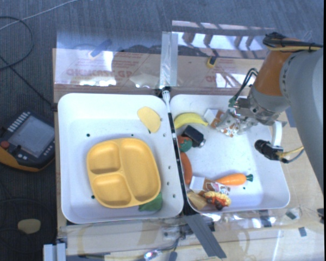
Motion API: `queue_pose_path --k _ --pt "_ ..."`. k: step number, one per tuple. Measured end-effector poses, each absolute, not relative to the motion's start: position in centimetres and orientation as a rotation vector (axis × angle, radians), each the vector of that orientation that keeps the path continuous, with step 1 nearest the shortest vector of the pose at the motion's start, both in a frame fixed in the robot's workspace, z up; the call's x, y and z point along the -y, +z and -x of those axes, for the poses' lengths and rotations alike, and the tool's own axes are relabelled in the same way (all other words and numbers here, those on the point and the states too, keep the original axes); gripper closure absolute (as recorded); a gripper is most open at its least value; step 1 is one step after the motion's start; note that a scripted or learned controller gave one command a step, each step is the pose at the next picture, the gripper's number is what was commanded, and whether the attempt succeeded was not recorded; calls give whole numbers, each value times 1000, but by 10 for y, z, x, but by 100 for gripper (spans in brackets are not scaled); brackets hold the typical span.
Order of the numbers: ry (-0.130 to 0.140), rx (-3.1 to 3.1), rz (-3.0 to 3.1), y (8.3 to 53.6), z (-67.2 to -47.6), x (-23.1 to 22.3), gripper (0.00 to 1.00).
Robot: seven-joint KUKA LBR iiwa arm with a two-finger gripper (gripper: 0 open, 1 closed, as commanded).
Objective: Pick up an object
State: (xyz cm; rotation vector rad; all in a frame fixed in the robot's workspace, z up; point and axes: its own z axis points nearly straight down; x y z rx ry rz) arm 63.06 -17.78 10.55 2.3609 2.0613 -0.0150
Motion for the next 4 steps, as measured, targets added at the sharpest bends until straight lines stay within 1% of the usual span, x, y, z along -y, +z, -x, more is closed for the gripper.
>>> queue_pose_path --k 1,2,3,4 --pt "-6 -2232 -2207 192 -623 148 100" --pt "34 -1878 -2479 127 -663 122 100" --pt "45 -2228 -2120 117 -656 110 100" --pt "46 -2565 -1687 118 -650 118 100"
